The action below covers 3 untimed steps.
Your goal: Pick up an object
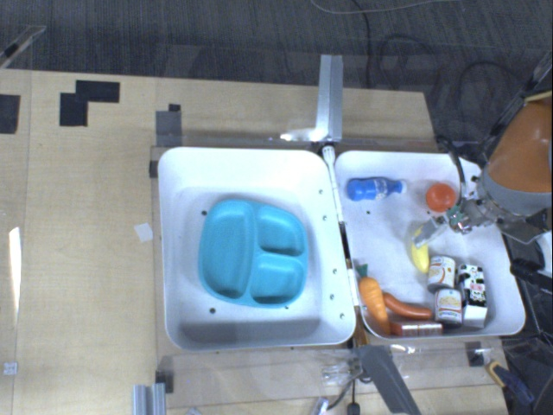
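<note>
Right bin [380,223]: gripper [436,228] just above banana [420,255], fingers unclear.

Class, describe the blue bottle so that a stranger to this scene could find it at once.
Start at the right-hand white bin, the one crowded with small items. Look to its far left corner, near the divider: the blue bottle lies on its side there, alone. It is the only blue item in that bin.

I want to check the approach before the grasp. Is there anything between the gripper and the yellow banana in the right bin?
Nothing visible stands between them. The gripper hangs just above the upper end of the banana. The orange ball lies behind it and the small cans to the front, both off that short path.
</note>
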{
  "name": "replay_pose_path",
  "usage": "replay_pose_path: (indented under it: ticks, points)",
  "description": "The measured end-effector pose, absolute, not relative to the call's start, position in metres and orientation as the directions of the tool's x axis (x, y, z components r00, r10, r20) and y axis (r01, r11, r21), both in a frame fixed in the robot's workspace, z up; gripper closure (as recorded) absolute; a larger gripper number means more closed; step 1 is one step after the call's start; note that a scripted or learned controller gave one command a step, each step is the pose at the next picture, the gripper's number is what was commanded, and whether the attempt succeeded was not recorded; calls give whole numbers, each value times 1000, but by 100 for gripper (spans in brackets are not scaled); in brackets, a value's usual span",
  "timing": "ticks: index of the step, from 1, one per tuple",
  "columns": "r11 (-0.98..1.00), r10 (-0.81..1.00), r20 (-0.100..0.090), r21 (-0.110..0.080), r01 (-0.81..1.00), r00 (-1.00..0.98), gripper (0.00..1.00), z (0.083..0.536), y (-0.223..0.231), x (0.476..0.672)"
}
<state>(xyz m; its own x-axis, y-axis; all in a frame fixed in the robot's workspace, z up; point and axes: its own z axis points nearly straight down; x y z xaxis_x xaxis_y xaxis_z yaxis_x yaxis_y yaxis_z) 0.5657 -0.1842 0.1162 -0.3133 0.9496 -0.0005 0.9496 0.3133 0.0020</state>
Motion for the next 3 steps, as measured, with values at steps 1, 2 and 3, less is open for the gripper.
replay_pose_path:
  ticks: [1,2,3]
  points:
    - [493,870,-11,11,870,-493,0,89,-137,544]
    - [493,870,-11,16,870,-493,100,99,-135,548]
    - [454,891,-2,4,891,-454,100,214,-40,573]
